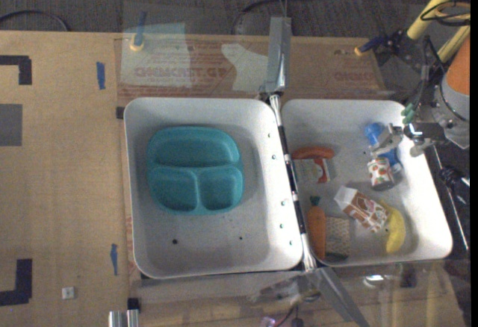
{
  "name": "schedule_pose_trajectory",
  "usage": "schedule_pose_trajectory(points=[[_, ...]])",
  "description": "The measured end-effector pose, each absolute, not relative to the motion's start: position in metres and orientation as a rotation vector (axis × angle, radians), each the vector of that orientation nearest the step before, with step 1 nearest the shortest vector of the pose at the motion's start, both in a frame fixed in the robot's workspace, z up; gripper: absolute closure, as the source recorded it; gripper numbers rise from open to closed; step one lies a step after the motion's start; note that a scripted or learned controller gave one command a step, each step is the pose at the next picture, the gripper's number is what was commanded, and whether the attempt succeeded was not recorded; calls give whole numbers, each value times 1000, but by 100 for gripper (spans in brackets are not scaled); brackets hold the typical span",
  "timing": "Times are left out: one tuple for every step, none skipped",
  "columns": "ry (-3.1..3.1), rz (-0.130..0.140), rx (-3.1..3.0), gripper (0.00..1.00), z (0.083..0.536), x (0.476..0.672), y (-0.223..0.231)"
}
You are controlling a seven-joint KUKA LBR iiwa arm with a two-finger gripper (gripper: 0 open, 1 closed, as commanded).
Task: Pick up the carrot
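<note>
The slim orange carrot (317, 231) lies lengthwise twelve-to-six, well off at seven o'clock from the metal two-finger gripper (393, 140), whose opening I cannot tell.

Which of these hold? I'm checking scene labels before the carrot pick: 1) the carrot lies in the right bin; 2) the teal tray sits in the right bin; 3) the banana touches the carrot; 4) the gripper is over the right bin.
1) True: the carrot lies by the right bin's left wall.
2) False: the teal tray sits in the left bin.
3) False: the banana lies apart, near the opposite wall.
4) True: the gripper is over its far right part.
</note>
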State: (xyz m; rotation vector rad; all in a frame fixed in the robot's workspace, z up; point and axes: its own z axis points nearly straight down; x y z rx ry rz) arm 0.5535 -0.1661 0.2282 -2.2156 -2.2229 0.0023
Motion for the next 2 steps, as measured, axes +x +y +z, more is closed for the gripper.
schedule_pose_trajectory(points=[[-2033,2,-2395,0,254,601,-222],[-2330,2,-2103,0,271,529,-180]])
